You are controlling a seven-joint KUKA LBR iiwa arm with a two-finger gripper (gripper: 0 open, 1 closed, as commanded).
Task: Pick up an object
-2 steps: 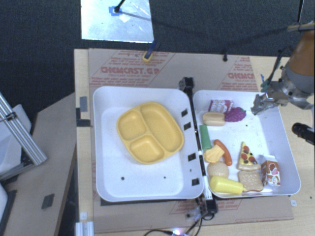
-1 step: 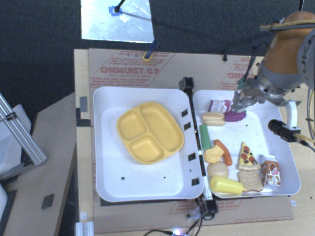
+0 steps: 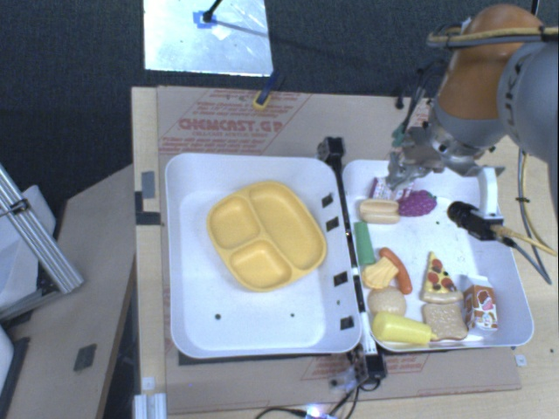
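Tan bench (image 3: 105, 225), cardboard sheet (image 3: 231, 120) under bins, dark floor (image 3: 70, 51).

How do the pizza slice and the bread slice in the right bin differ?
The pizza slice is a triangle, yellow with red spots; the bread slice is squarish and plain tan. The pizza slice lies farther from the bin's near rim, the bread slice right beside it. Both lie flat in the right bin, touching each other.
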